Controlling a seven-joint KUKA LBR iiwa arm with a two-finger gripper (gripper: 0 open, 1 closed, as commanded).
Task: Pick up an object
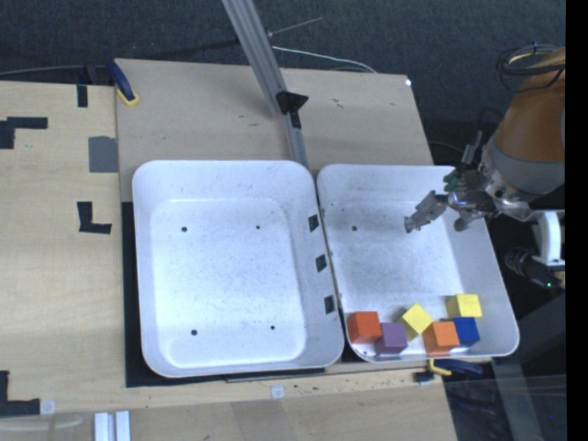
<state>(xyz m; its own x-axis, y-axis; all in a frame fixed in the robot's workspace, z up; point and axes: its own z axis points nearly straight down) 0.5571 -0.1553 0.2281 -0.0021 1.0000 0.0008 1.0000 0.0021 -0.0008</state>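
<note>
Two-finger gripper over upper part of right shallow white bin; fingers' spread: cannot tell, too small and blurred. Small foam blocks well apart, along bin's near edge: orange cube, purple, yellow, orange, blue, yellow. Left white bin beside it.

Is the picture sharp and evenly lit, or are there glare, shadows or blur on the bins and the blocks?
Camera view: soft all over, with block edges slightly smeared; light is even, with no strong glare on the right bin; the left bin shows only faint shading along its inner walls; the tool is small and blurred, so its fingers are hard to read.
</note>
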